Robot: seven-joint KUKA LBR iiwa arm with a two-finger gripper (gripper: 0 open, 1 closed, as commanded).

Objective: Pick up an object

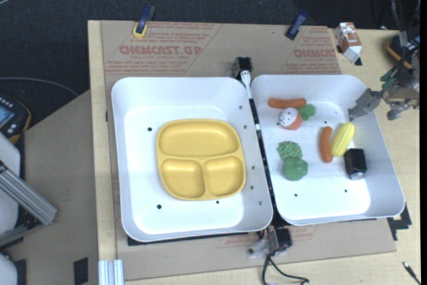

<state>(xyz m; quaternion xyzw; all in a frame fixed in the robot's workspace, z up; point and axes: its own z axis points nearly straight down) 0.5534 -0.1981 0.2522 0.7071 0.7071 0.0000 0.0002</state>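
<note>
Hovering at the right bin's point(393, 163) far right rim, my gripper point(373, 103) has its fingers spread apart with nothing between them.

Taking that bin as my landmark and reading leftward-first: beside it, the left bin point(133, 143) holds a yellow divided plate point(200, 158). Inside the right bin, a broccoli piece point(292, 161) sits near its left wall, a carrot point(287, 103) and a white-and-red ball point(289, 118) toward its far left corner, a sausage point(325, 143) mid-bin, then the corn cob point(343, 138) just beside it, and a black block point(354, 163) nearer the right wall.

The corn lies closest to me, below and left of my fingers, its long axis running nearly front to back with a slight tilt. I judge I should drop across that axis.
</note>
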